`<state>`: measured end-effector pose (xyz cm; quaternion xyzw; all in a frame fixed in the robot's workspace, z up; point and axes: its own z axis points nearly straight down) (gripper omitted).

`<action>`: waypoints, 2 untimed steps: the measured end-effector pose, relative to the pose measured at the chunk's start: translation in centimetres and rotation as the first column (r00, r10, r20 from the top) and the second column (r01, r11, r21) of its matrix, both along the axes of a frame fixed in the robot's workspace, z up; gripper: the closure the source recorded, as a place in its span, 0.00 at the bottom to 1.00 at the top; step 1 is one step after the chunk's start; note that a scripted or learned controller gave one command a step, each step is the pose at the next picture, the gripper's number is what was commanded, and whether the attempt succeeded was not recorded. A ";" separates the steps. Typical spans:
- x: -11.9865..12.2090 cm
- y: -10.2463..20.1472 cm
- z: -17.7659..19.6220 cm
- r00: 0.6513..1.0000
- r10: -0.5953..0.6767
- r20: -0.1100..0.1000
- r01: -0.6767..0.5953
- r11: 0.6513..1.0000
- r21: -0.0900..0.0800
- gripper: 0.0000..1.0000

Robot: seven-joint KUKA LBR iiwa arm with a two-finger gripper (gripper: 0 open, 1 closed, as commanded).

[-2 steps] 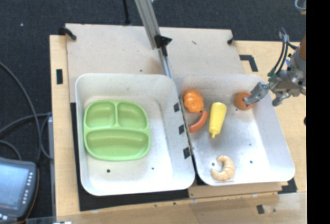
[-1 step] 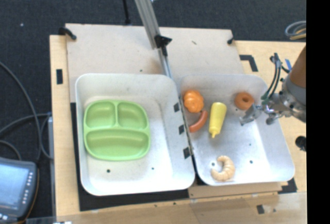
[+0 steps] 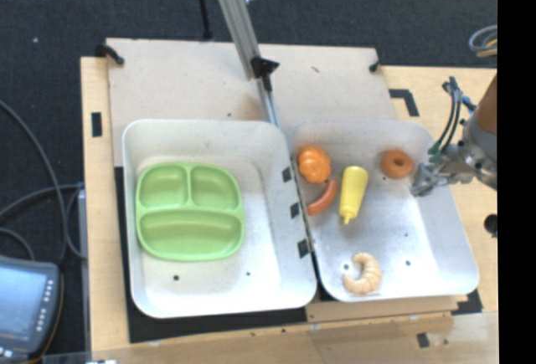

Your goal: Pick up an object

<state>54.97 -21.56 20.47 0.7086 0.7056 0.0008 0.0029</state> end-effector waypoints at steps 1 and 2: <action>-1.4 2.5 -6.2 1.000 0.000 -0.009 0.000 1.000 0.004 1.00; 1.3 2.5 -10.6 1.000 0.006 -0.004 -0.006 1.000 0.000 1.00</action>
